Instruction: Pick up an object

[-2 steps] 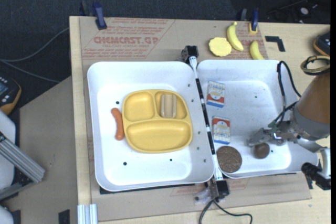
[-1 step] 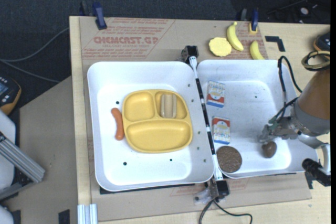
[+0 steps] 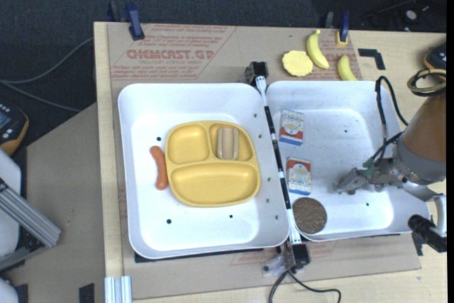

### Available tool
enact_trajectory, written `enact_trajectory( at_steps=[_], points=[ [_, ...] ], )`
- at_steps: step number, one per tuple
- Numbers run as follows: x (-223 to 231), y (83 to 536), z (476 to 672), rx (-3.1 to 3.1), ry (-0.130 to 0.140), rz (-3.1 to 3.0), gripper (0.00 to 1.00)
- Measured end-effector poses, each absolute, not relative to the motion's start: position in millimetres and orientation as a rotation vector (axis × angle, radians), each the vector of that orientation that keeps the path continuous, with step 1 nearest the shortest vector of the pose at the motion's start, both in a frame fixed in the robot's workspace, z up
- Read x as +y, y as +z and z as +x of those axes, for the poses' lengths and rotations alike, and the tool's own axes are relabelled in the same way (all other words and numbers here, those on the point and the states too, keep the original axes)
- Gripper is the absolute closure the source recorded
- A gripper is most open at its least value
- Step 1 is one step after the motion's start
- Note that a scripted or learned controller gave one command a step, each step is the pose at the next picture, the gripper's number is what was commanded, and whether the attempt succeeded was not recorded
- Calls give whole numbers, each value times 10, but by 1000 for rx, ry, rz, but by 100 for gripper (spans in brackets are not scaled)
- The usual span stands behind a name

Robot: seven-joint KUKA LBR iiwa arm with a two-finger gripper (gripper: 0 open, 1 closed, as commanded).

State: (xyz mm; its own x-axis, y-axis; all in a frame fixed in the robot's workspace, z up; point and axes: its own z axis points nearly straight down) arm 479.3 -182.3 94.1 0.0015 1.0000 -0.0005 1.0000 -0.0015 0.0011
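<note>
- The gripper sits low in the right bin, at the right of the frame, pointing left. I cannot tell how it stands; nothing shows held in it.
- Risk: it hangs over bare bin floor, so a close here would likely catch nothing.
- Nearest candidates: the brown round patty, below and left of the gripper, and the lower small carton, just left of it. Both hug the bin's left wall, which could block a clean grasp.
- The upper carton lies farther up-left.
- Farthest, in the left bin: a yellow divided plate, with a sausage beside it.
</note>
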Motion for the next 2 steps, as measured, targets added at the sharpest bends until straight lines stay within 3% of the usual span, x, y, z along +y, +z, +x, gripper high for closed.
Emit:
enact_trajectory(
  at_steps=[1, 2],
  points=[
    [-1174, 848, 5061, 2222, 0, 2212, 0],
    [-1197, 951, 5055, 2217, 3, 2217, 100]
  ],
)
